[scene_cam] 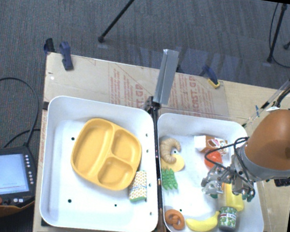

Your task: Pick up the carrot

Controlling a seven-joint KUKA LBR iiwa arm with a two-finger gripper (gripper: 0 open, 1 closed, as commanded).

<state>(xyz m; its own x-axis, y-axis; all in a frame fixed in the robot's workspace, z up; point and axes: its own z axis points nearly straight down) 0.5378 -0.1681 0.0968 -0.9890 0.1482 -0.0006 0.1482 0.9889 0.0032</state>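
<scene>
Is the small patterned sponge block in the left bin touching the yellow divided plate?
Touching. In the camera view the patterned block lies against the lower right edge of the yellow plate, with no white bin floor between them.

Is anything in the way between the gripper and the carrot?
I can't pick out a carrot for sure. If it is the orange-red piece, it lies just above the gripper in the view, with nothing visible between them. A yellow bottle lies beside the gripper.

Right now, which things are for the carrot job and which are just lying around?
For the job: gripper; red-orange piece beside it, maybe the carrot, cannot tell.
Lying about: yellow plate, croissant, banana, jar, yellow bottle.
</scene>
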